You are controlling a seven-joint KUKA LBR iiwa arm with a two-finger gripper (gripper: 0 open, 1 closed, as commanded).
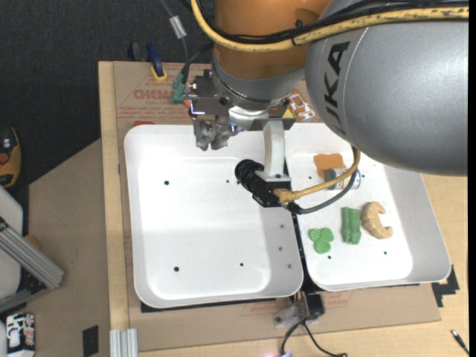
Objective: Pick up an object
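My gripper (212,135) hangs over the far edge of the left bin (149,199), just below the orange band of the arm, and I see nothing under it. The right bin (401,262) holds the loose objects: an orange block (328,162) at the back, a small green leaf-shaped piece (321,239), a long green piece (350,225) and a tan crescent-shaped piece (376,220) next to it. All of these lie well right of the gripper. The arm's grey body hides the far right corner of the right bin.
A black fitting (254,181) with a yellow cable (320,188) hangs from the wrist over the divide between the bins. Both bins rest on a cardboard sheet (111,125). A blue and yellow clamp (154,59) lies beyond the left bin.
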